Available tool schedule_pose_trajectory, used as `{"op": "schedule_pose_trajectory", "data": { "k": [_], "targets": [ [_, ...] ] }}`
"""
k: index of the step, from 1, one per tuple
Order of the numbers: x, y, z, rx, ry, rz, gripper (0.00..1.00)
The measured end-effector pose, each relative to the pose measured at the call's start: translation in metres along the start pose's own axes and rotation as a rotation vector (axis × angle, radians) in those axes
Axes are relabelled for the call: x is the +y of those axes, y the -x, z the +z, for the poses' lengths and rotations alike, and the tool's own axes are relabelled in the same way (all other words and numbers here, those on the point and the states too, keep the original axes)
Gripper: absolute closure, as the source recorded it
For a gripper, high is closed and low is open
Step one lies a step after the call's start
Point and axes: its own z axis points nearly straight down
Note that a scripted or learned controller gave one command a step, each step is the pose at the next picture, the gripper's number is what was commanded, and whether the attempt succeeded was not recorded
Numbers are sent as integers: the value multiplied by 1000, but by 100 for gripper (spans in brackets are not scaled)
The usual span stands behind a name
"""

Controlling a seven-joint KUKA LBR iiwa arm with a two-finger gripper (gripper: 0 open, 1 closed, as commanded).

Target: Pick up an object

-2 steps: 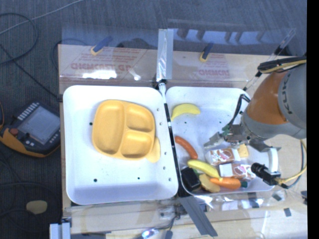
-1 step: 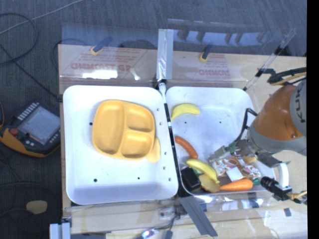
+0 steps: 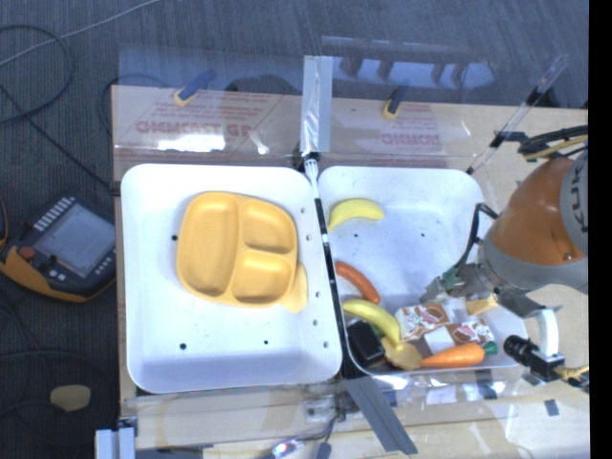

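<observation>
The right bin (image 3: 421,218) holds several toy foods. A yellow banana (image 3: 354,212) lies near its back left, and a red sausage (image 3: 357,281) sits by the left wall. In the front are a second banana (image 3: 375,319), a black object (image 3: 363,344), a printed snack packet (image 3: 442,323) and an orange carrot (image 3: 451,356). My gripper (image 3: 461,290) hangs low at the bin's right side, just behind and above the snack packet. The grey arm with its orange band (image 3: 540,223) reaches in from the right. Nothing shows between the fingers.
The left bin (image 3: 153,352) carries a yellow divided plate (image 3: 239,247). A metal divider (image 3: 316,122) runs back between the bins. A control pendant (image 3: 67,247) lies on the floor at the left. Cables and fittings crowd the right bin's right edge.
</observation>
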Motion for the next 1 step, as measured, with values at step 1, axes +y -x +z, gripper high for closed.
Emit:
{"op": "schedule_pose_trajectory", "data": {
  "k": [1],
  "targets": [
    [32, -106, -87, 4, -28, 107, 100]
  ]
}}
